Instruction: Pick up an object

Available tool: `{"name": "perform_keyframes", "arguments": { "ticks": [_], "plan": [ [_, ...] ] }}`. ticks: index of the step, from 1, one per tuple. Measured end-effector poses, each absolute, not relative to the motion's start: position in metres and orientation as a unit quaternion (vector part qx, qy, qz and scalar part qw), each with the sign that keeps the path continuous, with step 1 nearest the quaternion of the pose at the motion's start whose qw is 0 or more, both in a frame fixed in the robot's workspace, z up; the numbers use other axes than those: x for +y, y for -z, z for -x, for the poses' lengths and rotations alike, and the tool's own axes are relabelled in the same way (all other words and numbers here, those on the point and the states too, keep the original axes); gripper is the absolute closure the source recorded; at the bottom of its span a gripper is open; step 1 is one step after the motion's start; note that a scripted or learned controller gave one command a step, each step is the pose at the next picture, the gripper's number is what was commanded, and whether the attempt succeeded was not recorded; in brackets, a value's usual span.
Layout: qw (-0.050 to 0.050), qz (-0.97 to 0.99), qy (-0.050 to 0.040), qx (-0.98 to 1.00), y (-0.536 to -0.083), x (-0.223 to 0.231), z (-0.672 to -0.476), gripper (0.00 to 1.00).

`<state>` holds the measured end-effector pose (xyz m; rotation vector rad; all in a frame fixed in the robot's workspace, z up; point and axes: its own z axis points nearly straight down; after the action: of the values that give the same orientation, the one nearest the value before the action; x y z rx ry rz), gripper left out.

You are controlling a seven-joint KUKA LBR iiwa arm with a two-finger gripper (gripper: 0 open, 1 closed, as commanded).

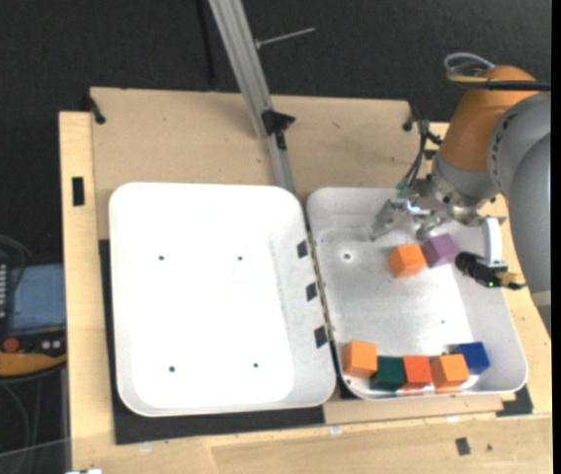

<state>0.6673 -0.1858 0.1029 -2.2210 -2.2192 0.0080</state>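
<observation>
While the grey arm is reaching in from the right, its gripper (411, 215) is hanging over the far end of the right bin (399, 309), fingers spread and pinching nothing. Just below it, an orange block (407, 260) and a purple block (440, 250) are sitting side by side. Orange, green and blue blocks are lining the near wall. The left bin (211, 294) is lying alongside.

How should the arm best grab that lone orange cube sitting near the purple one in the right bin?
Judging from above: come straight down on the lone orange cube and close on its near and far flat faces. Its right side sits against or very near the purple cube, so a left-right pinch looks crowded; the bin floor in front looks open.
</observation>
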Motion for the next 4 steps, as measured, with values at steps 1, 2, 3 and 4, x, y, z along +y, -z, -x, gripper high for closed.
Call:
{"name": "perform_keyframes", "arguments": {
  "ticks": [1,2,3,4],
  "plan": [
    [-0.001,0.707,-0.0018,-0.707,-0.098,-0.187,-0.668,0.0],
    [-0.003,0.707,-0.0014,-0.708,-0.111,-0.188,-0.669,1.0],
    [-0.004,0.707,0.0026,-0.708,-0.175,-0.186,-0.668,1.0],
    [-0.003,0.706,0.0022,-0.708,-0.221,-0.189,-0.673,1.0]
  ]
}}
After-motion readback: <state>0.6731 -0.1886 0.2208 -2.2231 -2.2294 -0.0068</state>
